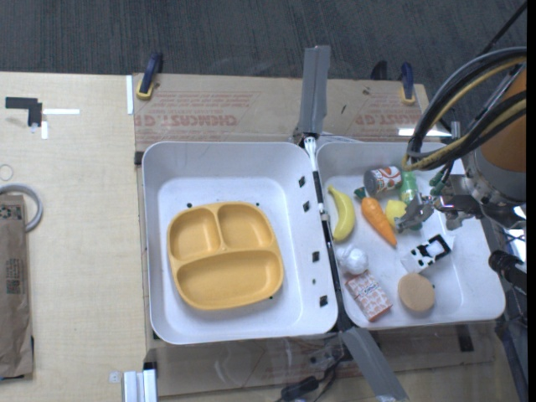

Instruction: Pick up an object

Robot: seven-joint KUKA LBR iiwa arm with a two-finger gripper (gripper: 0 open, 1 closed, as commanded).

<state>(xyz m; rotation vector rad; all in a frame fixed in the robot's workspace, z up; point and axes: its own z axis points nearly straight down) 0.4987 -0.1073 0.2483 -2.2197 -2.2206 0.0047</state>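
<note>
- Nearest the camera, the front rim of the right bin (435, 318) runs below my hand, with a small red-and-white packet (368, 296) and a round tan disc (416, 293) lying just inside it.
- My hand (416, 214) reaches in from the right and sits low over the right bin; I cannot tell whether it is released or clenched, since its tips are lost among the clutter.
- Touching or just beside my hand on its left lie a carrot (378, 222), tilted, and a yellow-green toy (400, 203).
- Just beyond it stands a small can (383, 179) with a red-and-white label.
- Farther left of the carrot, a banana (341, 213) lies along the bin wall.
- Below my hand rests a black-and-white block (427, 253); a white ball (356, 260) is off to its left.
- Well to my left, the other bin (159, 224) holds a yellow divided plate (224, 255).
- Both bins rest on a pale surface (75, 224).
</note>
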